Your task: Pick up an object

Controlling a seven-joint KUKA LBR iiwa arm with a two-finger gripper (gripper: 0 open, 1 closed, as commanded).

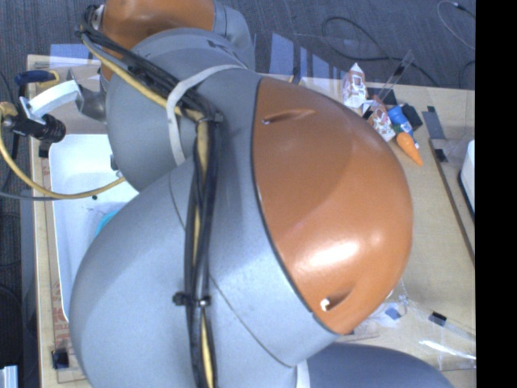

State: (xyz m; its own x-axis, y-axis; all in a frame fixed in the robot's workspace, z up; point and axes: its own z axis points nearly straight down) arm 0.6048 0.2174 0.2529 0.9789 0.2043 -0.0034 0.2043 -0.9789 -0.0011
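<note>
Camera view: arm (242, 217) covers most of the bench; grey shell, orange cap, black and yellow cables along it. A corner of the left white bin (69, 176) shows beside it. Gripper state: cannot tell. Small objects (388, 120) lie on the bench top at upper right, outside the bins.

Grey rounded arm (161, 281) casing, glossy orange cap (323, 208) at 3 o'clock; black and yellow cables (196, 241), white strap (182, 95) toward 11.
</note>
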